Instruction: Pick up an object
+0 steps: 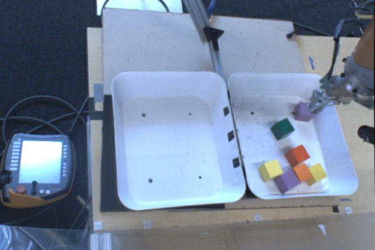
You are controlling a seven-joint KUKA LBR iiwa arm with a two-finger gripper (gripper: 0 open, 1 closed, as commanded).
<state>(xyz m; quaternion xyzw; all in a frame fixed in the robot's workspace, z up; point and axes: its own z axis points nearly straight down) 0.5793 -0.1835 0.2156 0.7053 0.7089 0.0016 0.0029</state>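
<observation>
Two white bins are seen side by side on the bench, the left bin (170, 137) bare and the right bin (337, 143) strewn with small blocks. The grey arm (362, 67) is reached in from the right, its gripper (316, 103) placed at the right bin's far right part, touching a pale purple block (302, 112); whether it is clamped cannot be told. Nearer the front are found a green block (282, 128), an orange block (297, 155), a yellow block (270, 170) and a purple block (286, 180)

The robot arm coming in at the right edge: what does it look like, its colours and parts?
The arm is grey metal with an orange band higher up, near the picture's edge. A thin dark cable loops beside it. At its tip sits a small silvery gripper, made of pale metal pieces.
</observation>
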